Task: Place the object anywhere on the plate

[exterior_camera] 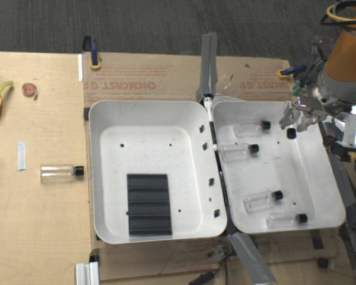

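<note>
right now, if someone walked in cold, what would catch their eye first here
Probably the dark ribbed plate lying in the left bin, black against the white. Next, the four clear bottles with black caps scattered in the right bin, such as the one nearest the top. The gripper hangs over that bin's upper right corner, and one more bottle lies out on the wooden bench.
</note>
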Tool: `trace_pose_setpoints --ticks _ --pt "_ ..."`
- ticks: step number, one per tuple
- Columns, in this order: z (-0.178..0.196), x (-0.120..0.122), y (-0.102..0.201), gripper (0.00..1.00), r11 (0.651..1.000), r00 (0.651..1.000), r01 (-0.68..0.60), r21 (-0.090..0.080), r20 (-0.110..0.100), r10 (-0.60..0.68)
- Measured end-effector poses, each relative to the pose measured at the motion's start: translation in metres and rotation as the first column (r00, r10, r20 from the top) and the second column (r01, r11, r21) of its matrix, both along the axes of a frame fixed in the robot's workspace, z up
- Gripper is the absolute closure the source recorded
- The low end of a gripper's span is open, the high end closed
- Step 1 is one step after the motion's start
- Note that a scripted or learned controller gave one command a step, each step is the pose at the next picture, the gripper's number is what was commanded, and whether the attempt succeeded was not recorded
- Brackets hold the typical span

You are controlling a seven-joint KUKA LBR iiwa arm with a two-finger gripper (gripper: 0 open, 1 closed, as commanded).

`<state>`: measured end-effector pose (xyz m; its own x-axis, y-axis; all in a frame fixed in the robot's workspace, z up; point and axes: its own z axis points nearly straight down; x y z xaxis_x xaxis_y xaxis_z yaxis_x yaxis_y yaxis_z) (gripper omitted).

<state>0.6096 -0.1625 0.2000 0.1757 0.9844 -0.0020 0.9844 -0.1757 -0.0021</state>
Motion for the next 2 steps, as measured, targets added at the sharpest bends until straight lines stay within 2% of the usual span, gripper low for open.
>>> trace_pose_setpoints --ticks 1,2 --pt "0.0 0.0 0.0 0.0 1.0 1.0 0.0 0.0 0.0 0.0" --pt "-0.003 0.043 -0.051 0.0 0.999 0.999 0.049 0.0 0.001 -0.049"
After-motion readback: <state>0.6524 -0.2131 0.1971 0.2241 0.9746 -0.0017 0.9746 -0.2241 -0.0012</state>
